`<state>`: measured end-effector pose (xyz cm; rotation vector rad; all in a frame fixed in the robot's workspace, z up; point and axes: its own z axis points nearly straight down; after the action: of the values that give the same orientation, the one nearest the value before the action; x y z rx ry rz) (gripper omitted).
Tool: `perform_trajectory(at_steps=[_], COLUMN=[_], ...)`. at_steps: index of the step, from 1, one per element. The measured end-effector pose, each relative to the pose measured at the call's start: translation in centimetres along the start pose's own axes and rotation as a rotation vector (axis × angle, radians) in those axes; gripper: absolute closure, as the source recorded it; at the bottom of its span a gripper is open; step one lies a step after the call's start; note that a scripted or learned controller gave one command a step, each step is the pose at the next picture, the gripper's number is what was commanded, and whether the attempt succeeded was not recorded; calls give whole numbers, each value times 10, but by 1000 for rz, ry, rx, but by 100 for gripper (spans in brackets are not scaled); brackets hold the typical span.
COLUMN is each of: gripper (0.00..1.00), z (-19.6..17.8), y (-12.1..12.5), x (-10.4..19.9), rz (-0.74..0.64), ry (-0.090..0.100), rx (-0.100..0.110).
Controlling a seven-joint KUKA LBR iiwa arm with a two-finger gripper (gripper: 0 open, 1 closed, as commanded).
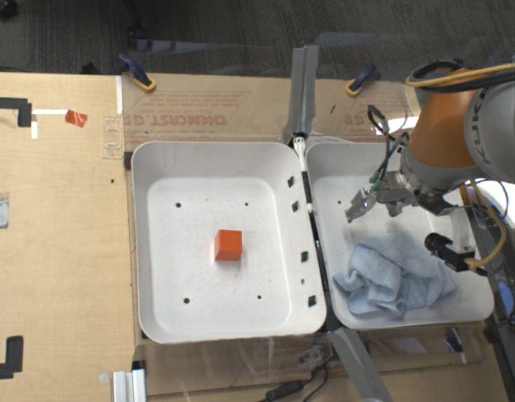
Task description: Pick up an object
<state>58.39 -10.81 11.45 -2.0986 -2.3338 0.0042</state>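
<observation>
Clearly two candidates: a cloth (397,276) lower right, a block (229,245) centre-left.
Gripper (366,201) hovers above the cloth, holding nothing; whether it is open I cannot tell. Cloth looks soft, light: pinch a raised fold. Block seems rigid: grip flat sides.

The grey arm (483,132) with its orange band is reaching in from the right, its gripper (362,205) pointing down-left, fingers spread apart.

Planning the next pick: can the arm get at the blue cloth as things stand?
Probably yes. The gripper hangs over the right bin, just above and left of the crumpled blue cloth, with nothing lying on the cloth or between them.
</observation>
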Motion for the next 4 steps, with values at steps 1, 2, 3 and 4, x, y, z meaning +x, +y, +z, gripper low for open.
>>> perform_trajectory(at_steps=[1,2,3,4], gripper=[100,100,100,100], z=[-10,-107,-102,-123], y=[1,31,67,76], x=[-2,4,41,15], rz=[4,230,222,152], ry=[-1,-2,-2,-3], rx=[-3,-3,-2,-3])
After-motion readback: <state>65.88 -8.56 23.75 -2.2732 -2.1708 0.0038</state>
